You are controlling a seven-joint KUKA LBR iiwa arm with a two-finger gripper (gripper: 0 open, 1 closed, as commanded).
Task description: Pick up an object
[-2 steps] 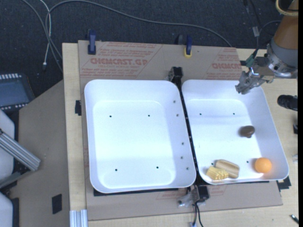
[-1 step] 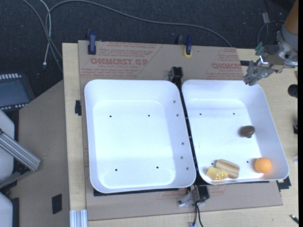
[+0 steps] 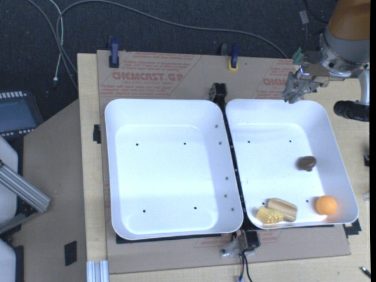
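Left bin: I see the left bin [image 3: 117, 175] holding nothing but its white floor with a few small dark dots; its right wall sits just beside the other bin's left wall.

Right bin: the right bin [image 3: 258, 122] carries four small things, all in its near half; the far half of its floor is bare.

Brown object: a small brown lump [image 3: 306, 163] lies toward the right wall, apart from the rest; I cannot tell what it is.

Orange ball: an orange ball [image 3: 326, 205] rests in the near right corner, close to the rim.

Tan pieces: a tan roll-shaped piece [image 3: 282, 208] lies along the near wall; a yellow ridged piece [image 3: 269, 217] touches its left end, tucked against the near rim.

Gripper: I see the gripper [image 3: 294, 94] above the far right corner of the right bin, over the rim, well apart from all four things; its fingers are too small and dark for me to tell whether they are apart or together; nothing shows between them.

Arm: the arm [image 3: 346, 28] comes in from the upper right; its orange band sits at the top edge.

Edges and room: the brown lump has open floor all round; the ball and both tan pieces crowd the near wall; the board [image 3: 153, 72] under the bins is held by two blue clamps [image 3: 114, 51] at its far edge.
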